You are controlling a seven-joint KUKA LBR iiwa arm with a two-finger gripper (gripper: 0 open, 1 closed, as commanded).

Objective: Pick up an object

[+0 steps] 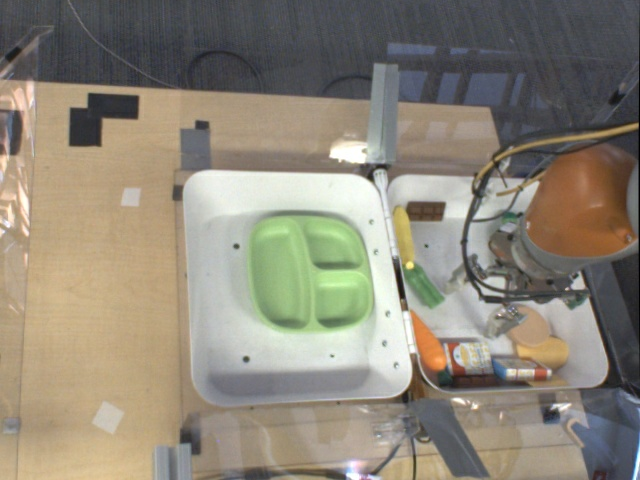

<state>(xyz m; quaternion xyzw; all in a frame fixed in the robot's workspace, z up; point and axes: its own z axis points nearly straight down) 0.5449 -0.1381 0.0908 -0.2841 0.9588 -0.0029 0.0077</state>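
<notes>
From the overhead camera: the grey arm with its orange band hangs over the right white bin (598, 353), gripper (507, 316) low among the toys, though I can't tell its state from here. Just beside it lies a pale tan round plastic food piece (537, 340); it looks light, stiff and a bit slick, best pinched across its narrow edges. The green divided plastic plate (308, 273) sits alone in the left bin.

Fingers (507, 318) hidden beneath arm (580, 203)
</notes>
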